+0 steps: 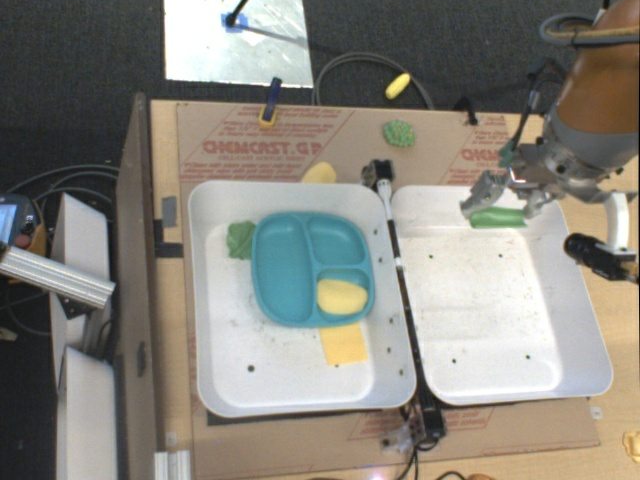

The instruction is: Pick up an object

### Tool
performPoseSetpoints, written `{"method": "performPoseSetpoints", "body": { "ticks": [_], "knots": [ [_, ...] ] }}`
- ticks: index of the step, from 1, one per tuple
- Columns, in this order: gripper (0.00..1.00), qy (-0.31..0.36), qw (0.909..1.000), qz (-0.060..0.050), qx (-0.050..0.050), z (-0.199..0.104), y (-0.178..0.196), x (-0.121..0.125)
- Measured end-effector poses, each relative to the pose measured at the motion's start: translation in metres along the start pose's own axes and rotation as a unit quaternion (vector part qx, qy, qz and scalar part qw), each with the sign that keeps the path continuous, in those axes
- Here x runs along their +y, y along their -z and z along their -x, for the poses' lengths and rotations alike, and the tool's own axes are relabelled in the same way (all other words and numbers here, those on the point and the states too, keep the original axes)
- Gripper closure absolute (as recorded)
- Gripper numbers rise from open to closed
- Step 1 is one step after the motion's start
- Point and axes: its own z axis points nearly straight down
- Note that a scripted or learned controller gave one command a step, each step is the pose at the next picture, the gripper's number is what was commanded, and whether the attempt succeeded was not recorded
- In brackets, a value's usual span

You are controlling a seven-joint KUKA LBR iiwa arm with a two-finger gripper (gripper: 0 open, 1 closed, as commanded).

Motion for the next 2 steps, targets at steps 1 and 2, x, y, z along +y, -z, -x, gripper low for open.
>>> {"method": "performPoseSetpoints", "body": {
  "ticks": [1,2],
  "knots": [
    [0.0,-0.001,1.0,0.0,-0.001,0.038,-0.057,0.025],
    [0.0,0.0,1.0,0.001,-0.001,0.078,-0.185,0.079]
  ]
}}
